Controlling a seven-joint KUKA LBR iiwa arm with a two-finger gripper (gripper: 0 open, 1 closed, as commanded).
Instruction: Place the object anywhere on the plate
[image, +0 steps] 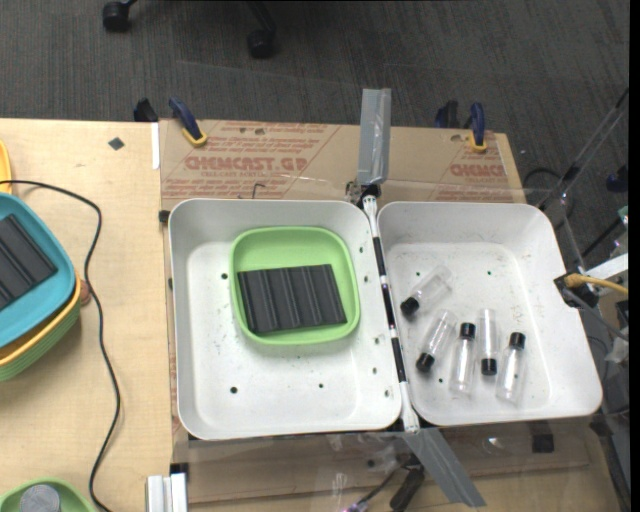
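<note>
Camera view: left bin (200, 390) holds a green plate (292, 248) bearing a dark ribbed mat (293, 298). Right bin (540, 250) holds five clear black-capped vials (464, 352), lying loose, well apart from the plate.

Green plate (345, 255), black-ribbed insert (293, 298); black-capped clear vials (462, 355)

One fixed camera looks down at a slant on both white bins (190, 400), set fairly high above the bench (80, 420).
</note>
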